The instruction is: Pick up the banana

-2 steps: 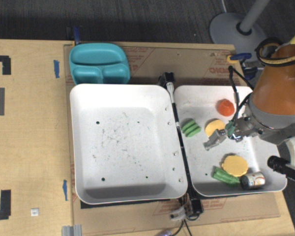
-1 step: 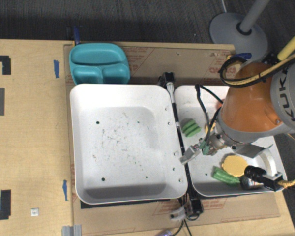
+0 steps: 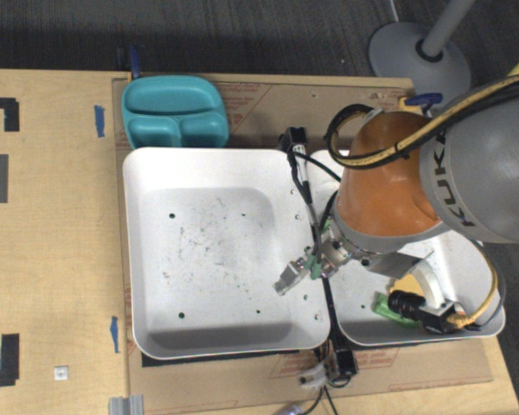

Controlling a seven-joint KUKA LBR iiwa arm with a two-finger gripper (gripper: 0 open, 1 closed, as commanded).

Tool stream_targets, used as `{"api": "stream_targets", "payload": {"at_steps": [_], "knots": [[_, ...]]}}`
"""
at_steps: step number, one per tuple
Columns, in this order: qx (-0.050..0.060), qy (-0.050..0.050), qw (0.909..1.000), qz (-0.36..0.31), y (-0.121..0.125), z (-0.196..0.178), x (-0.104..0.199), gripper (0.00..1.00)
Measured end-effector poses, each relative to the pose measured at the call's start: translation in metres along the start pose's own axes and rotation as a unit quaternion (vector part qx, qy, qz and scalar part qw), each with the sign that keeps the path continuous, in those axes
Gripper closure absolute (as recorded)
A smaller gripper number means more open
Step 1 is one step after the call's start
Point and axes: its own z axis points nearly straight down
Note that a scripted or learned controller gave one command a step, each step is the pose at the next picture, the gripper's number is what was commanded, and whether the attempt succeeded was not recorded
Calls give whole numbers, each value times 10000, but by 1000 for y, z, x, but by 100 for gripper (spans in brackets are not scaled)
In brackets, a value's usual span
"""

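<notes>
Your grey and orange arm reaches over two white bins. The left bin sits beside the right bin. A teal tray rests behind on the counter. Your hand hovers over the left bin's right side; its state is unclear. A yellowish sliver, possibly the banana, peeks beneath the arm in the right bin.
</notes>
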Motion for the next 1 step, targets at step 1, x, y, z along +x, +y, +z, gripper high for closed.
{"api": "stream_targets", "payload": {"at_steps": [1], "knots": [[-22, -1, 9949, -1011, 23, 98, 36, 0]]}}
